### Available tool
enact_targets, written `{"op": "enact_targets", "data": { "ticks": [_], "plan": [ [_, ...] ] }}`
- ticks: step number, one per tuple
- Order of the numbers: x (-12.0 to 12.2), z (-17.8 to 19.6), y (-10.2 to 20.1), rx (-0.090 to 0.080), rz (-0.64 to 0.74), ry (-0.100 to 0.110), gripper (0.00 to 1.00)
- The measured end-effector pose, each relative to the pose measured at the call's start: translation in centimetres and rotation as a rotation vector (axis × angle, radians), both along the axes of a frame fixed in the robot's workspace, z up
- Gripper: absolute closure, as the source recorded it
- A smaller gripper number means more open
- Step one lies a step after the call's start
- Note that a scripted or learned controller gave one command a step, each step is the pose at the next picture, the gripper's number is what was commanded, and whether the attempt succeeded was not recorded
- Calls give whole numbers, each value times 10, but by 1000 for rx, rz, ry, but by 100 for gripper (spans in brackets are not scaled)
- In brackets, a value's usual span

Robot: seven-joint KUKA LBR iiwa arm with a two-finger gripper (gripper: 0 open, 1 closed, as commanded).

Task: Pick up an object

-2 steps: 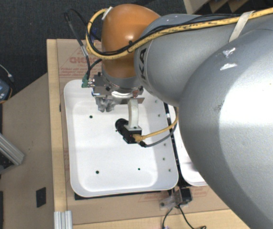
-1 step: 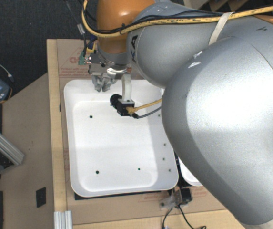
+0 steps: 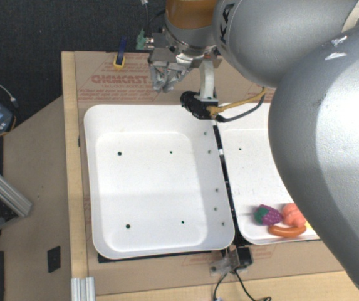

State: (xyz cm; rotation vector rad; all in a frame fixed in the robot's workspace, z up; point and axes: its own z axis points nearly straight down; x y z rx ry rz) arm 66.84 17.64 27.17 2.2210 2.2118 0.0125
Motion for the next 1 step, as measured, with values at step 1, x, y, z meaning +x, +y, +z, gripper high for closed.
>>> {"op": "enact_targets", "data": {
  "ticks": [1],
  "plan": [
    [-13, -3, 26, 0, 6, 12, 100]
  ]
}}
